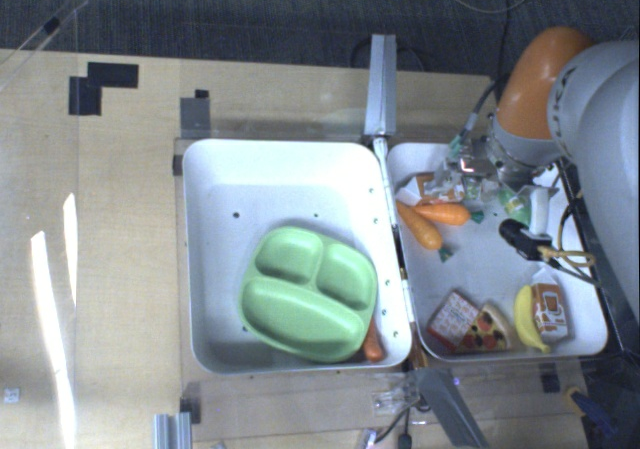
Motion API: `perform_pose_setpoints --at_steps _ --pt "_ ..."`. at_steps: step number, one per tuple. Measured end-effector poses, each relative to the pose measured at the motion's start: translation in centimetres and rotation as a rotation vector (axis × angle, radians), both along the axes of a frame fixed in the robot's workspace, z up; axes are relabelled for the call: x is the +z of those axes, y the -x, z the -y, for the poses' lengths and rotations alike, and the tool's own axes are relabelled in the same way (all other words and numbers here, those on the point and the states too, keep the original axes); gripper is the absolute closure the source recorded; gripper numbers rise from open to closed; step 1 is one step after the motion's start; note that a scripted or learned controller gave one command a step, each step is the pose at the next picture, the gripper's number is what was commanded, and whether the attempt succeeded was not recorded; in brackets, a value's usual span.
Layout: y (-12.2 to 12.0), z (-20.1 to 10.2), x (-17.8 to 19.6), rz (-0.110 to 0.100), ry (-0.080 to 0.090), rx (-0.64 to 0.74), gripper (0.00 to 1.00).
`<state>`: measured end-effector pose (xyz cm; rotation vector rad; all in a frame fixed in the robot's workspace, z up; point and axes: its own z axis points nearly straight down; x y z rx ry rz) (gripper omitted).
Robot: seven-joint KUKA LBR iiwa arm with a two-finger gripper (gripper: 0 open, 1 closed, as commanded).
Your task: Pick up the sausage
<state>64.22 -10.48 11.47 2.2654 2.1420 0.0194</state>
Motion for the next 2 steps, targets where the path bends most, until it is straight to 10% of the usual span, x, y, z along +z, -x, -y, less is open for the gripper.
perform_pose_setpoints --at_steps 2 --pt "0.2 -0.1 -2.4 -0.037 -0.002 0.040 0.00"
